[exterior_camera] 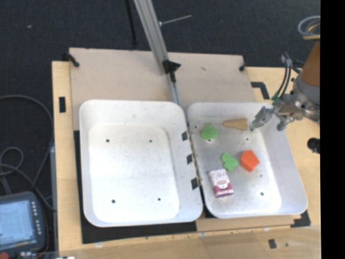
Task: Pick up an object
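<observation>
Overhead view of the bench with two shallow white plastic bins side by side. I have the two-finger gripper (268,118) at the upper right edge of the right-hand white bin (288,161); its two grey fingers (261,117) stand apart, spread open, with nothing between them.

The nearest candidate is the tan, tapered cone-shaped piece (236,124), lying flat near the bin's far wall with its pointed end to the left. Its wide end sits just beside the left fingertip, seemingly short of touching, and outside the gap, not within it.

To take it well, I judge that I should shift the gripper left until the fingers straddle the cone across its narrow width, descend to the bin floor, then close.

Elsewhere in this bin: a green clover-shaped piece (209,133), a second green clover piece (230,161) touching an orange block (249,160), and a small red-and-white carton (220,183).
</observation>
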Controlling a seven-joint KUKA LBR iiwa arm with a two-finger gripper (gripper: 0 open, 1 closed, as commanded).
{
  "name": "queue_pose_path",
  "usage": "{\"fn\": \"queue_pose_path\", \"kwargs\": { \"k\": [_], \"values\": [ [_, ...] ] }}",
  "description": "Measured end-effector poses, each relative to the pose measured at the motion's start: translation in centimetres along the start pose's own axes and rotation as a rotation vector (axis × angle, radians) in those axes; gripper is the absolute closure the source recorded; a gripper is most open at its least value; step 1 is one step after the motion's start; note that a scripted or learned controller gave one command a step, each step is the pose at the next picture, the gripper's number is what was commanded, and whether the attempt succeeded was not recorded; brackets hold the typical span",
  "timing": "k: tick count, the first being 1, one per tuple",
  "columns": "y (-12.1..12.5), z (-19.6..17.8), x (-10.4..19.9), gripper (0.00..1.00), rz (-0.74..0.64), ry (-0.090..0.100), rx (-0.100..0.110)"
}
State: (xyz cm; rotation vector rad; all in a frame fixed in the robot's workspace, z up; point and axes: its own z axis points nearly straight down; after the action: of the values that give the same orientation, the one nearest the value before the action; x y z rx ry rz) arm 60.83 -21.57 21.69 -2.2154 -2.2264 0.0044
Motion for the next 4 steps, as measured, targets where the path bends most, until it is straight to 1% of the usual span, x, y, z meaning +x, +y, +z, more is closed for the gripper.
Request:
{"fn": "queue_pose_path", "kwargs": {
  "k": [1, 2, 3, 4],
  "values": [
    [0.8, 5.8, 0.1, 0.00, -0.002, 0.000, 0.000],
    [0.8, 11.0, 0.0, 0.00, 0.002, -0.001, 0.000],
    [0.9, 9.6, -0.1, 1.00, 0.003, -0.002, -0.007],
    [0.5, 4.2, 0.6, 1.00, -0.003, -0.001, -0.010]
  ]
}}
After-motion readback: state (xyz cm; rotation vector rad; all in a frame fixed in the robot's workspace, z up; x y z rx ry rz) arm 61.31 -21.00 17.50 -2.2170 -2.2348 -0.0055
